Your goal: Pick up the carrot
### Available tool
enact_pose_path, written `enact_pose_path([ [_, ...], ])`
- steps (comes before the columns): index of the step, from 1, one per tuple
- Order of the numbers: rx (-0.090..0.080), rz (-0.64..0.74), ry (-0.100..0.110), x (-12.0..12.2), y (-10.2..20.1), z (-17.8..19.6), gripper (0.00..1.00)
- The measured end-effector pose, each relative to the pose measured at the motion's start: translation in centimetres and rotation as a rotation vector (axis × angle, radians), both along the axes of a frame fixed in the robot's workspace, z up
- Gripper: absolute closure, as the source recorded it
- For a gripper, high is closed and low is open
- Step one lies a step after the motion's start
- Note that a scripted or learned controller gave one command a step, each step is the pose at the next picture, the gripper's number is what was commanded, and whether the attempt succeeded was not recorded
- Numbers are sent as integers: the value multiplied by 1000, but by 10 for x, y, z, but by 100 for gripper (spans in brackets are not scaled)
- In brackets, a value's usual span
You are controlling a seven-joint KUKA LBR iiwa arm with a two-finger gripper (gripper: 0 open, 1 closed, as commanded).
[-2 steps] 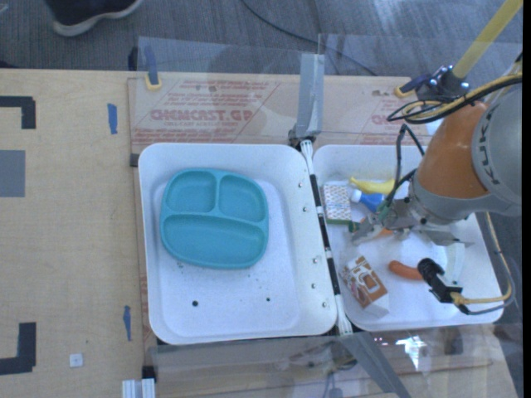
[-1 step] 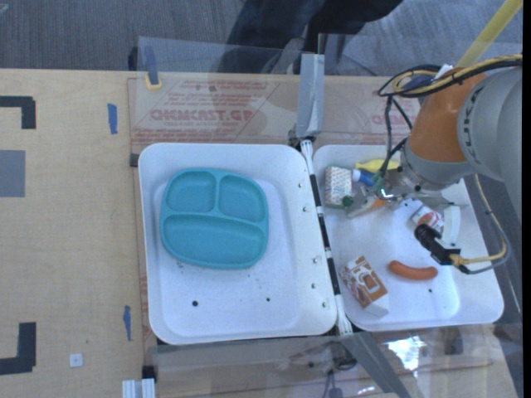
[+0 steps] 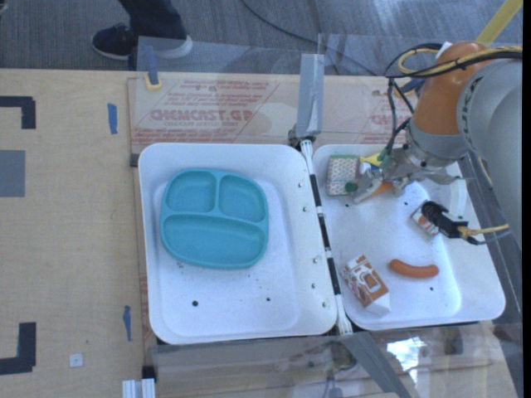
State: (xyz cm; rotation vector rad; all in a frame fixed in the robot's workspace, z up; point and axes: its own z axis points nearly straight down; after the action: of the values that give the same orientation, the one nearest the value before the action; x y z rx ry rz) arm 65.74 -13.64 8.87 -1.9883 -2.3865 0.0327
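Two white bins (image 3: 166, 305), gripper (image 3: 371, 186) over right one, grip unclear, carrot (image 3: 380, 186) half hidden beneath

The orange carrot (image 3: 382, 186) is lying at the right bin's far end, partly hidden under the gripper.

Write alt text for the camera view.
The gripper reaches into the right bin at an orange carrot, beside a small box, sausage and carton. The left bin holds a blue divided plate.
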Motion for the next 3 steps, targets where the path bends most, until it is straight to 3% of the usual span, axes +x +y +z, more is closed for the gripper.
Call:
enact_pose_path([
  [1,-8,30,-44,10,-77,57,0],
  [2,-7,147,-48,11,-38,8,0],
  [3,-7,270,-49,-77,-12,0,0],
])
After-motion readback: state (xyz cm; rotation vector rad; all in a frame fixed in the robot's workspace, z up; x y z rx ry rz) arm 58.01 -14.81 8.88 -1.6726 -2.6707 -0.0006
